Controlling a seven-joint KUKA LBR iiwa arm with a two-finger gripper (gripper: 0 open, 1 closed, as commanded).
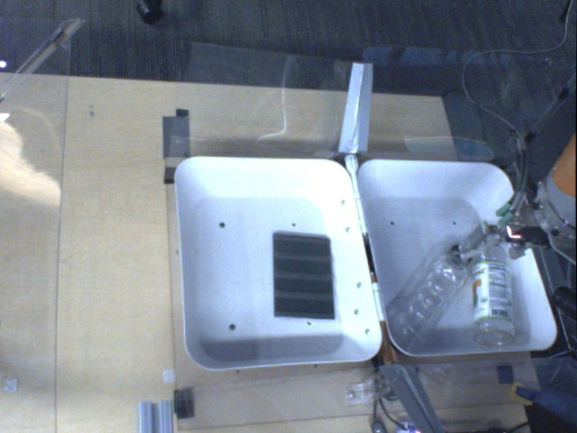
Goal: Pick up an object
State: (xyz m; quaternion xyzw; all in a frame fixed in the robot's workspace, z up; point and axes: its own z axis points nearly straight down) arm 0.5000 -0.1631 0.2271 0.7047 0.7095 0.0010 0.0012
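Two shallow white bins sit side by side on a pale wooden worktop (pixel 99 269). The left bin (pixel 207 242) holds a dark ribbed rectangular pad (pixel 304 275), lying flat just right of that bin's centre. The right bin (pixel 415 197) holds two clear containers toward its 5 o'clock corner: a clear plastic bottle (pixel 424 298) lying on its side and slanting from 7 o'clock up to 1 o'clock, and a clear jar with a white and green label (pixel 493 298) just beside it at 3 o'clock, its neck pointing to 12 o'clock. The end effector (pixel 491 239) reaches in over the right bin's 3 o'clock rim and hangs just above the necks of both containers; whether its tips are apart or together cannot be told. A grey metal bar (pixel 355 111) runs toward 12 o'clock from the seam between the bins. Dark carpet (pixel 270 7) lies beyond the worktop, with loose cables (pixel 505 88) at 2 o'clock.
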